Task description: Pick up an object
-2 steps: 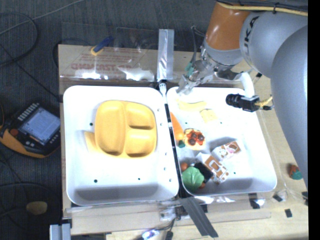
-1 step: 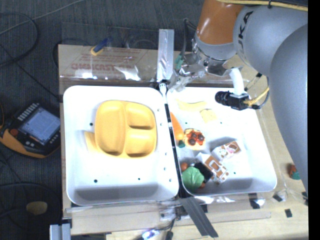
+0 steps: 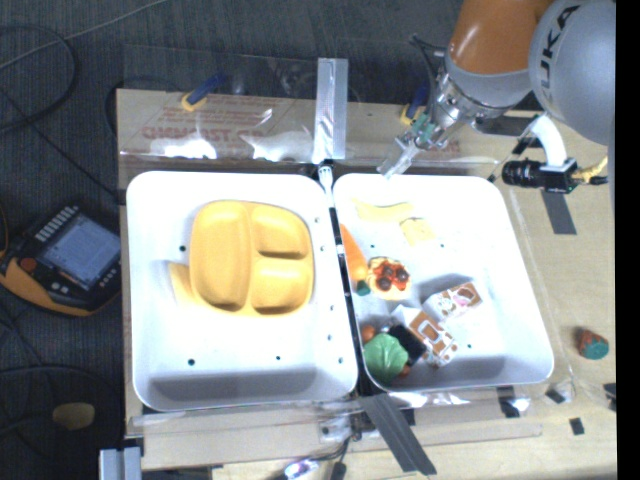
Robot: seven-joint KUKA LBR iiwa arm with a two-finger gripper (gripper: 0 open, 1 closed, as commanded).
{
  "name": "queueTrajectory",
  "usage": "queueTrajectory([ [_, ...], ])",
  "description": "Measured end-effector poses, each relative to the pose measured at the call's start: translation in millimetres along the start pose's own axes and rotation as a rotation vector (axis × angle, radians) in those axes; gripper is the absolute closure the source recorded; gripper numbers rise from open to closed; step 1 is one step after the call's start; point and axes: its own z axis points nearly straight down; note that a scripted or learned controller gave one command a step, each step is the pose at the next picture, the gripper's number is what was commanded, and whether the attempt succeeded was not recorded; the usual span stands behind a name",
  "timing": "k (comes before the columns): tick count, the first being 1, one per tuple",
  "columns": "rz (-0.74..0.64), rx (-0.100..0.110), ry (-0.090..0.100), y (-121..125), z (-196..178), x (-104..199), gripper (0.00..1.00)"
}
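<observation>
White plastic takes up most of my feed: two shallow bins side by side on the surface, the left bin (image 3: 150,368) and the right bin (image 3: 510,258). I see the grey arm (image 3: 575,48) with its orange band at the upper right, reaching down toward the far rim of the right bin. In the left bin lies a yellow divided tray (image 3: 250,256), upside down as far as I can tell, near the bin's middle. The gripper (image 3: 408,154) hangs just above the far edge of the right bin, over its left corner; I cannot tell how its fingers stand. The right bin holds the small things: an orange carrot-shaped piece (image 3: 352,253) along the left wall, a small block with red and dark spots (image 3: 389,274) just beside it, two patterned boxes (image 3: 440,320) toward the near side, and a green toy (image 3: 382,354) in the near left corner with something black touching it.
</observation>
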Motion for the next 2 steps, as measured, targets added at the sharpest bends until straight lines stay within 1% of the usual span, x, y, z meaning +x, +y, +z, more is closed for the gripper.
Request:
queueTrajectory([
  [1, -0.427, -0.002, 0.003, -14, 32, 45, 1.0],
  [2, -0.085, 0.0, 0.003, -21, 54, 28, 1.0],
])
